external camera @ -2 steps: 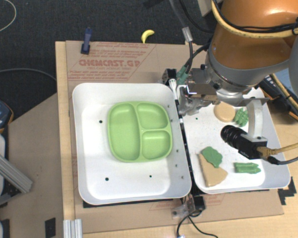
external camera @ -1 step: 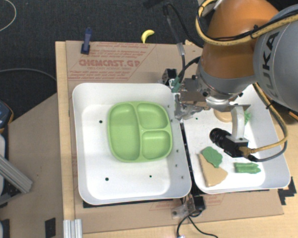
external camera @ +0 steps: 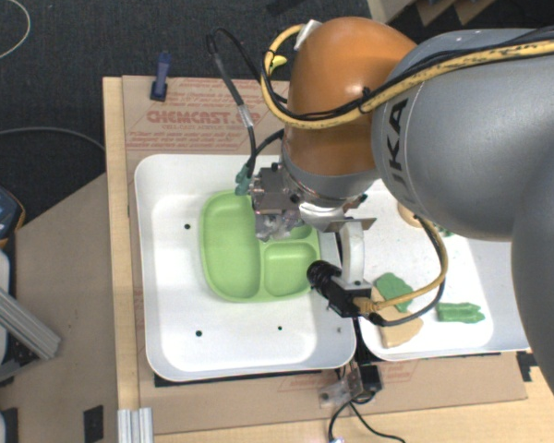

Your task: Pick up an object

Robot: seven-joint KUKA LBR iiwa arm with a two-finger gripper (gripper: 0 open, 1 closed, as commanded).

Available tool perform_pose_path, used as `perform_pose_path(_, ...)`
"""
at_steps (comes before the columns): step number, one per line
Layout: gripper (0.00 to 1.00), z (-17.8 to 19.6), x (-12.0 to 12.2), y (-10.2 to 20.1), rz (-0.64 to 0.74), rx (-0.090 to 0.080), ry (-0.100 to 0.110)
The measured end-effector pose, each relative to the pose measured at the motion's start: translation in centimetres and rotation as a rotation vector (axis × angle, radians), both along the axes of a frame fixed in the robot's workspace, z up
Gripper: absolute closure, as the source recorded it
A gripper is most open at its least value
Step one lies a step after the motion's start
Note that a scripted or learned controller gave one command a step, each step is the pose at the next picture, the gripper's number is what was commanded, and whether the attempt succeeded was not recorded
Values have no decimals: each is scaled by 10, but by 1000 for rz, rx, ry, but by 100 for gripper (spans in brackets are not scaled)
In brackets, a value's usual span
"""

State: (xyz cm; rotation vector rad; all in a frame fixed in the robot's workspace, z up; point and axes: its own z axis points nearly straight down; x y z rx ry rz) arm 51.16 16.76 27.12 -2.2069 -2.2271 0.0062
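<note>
A light green divided tray (external camera: 237, 250) lies in the left white bin (external camera: 175, 275), near its middle. The arm's orange wrist band (external camera: 346, 81) and grey body hang over the bin's right side. The gripper (external camera: 279, 220) points down at the tray's upper right corner, its tips hidden behind its own metal body. In the right bin (external camera: 471, 340) lie a green flat piece (external camera: 394, 287), a green strip (external camera: 460, 313) and a tan piece (external camera: 399, 331).
The bins sit on a brown cardboard sheet (external camera: 194, 109) with red print. A blue clip (external camera: 161, 77) lies at the sheet's top left. Black cables (external camera: 229, 72) loop from the wrist. A grey rail (external camera: 18, 317) stands at the left.
</note>
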Motion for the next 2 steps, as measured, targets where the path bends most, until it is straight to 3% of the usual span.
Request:
perform_pose_path(1, 100, 165, -32, -41, -9, 5, -26)
perform_pose_path(2, 100, 58, -34, -100, -17, -6, 4)
